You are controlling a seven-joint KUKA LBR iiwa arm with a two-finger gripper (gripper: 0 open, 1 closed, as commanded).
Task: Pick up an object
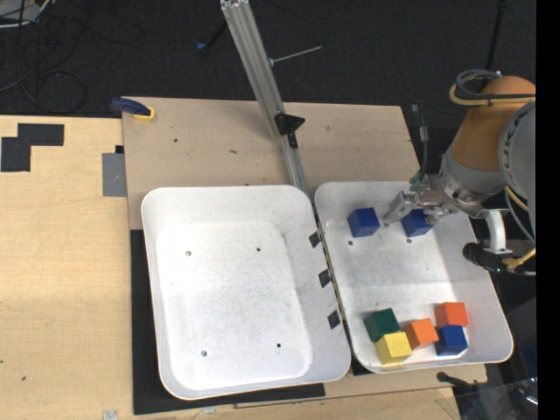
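My gripper [413, 216] hangs low over the back of the right bin [490, 309], reaching in from the right. It is open, and a blue cube [418, 226] sits between its spread fingers; the left finger [395, 211] stands a little apart from the cube. A second blue cube [363, 222] lies just to the left of the gripper. At the bin's front lie a green cube [380, 323], a yellow cube [394, 346], an orange cube [422, 332], a red-orange cube [451, 314] and a small blue cube [451, 339].
The left bin [175, 234] stands beside the right one, with black clips [325, 277] along the shared rim. A slanted aluminium rail [260, 73] rises behind the bins. The arm's orange band [483, 138] is at the right edge.
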